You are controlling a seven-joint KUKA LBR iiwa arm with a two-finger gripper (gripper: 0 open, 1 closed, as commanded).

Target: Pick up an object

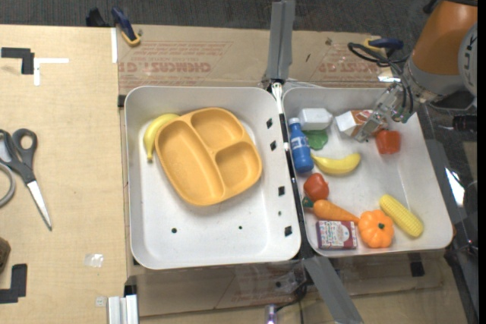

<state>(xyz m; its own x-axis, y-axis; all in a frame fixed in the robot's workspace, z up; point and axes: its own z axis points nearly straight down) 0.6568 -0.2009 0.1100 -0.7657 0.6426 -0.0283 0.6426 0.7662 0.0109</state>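
Observation:
My gripper (377,122) hangs over the back of the right bin (425,186), reaching in from the right. It sits just beside a white and red packet (351,122) and above a red block (388,142); whether it touches either is unclear. Also in this bin lie a white block (315,117), a green piece (317,139), a blue bottle (301,149), a banana (338,163), a red pepper (315,186), a carrot (334,210), a pink box (336,235), an orange pumpkin (377,229) and a corn cob (401,215).
The left bin (152,239) holds a yellow divided plate (209,155) with a second banana (156,133) tucked at its left rim. Scissors (26,171) lie on the bench at far left. Blue clamps (125,26) (380,48) sit behind the bins.

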